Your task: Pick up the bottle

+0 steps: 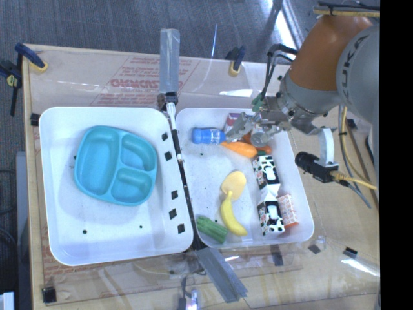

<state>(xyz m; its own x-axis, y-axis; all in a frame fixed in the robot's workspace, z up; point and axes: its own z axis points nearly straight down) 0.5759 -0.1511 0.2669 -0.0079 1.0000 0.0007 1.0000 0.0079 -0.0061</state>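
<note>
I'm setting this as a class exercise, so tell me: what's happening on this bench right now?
A grey and orange robot arm reaches in from the right, its claw low over the far end of the right bin. A blue bottle lies on its side just left of the claw, not lifted. An orange carrot, a banana and two cartons share that bin. The left bin holds a blue divided plate.
</note>
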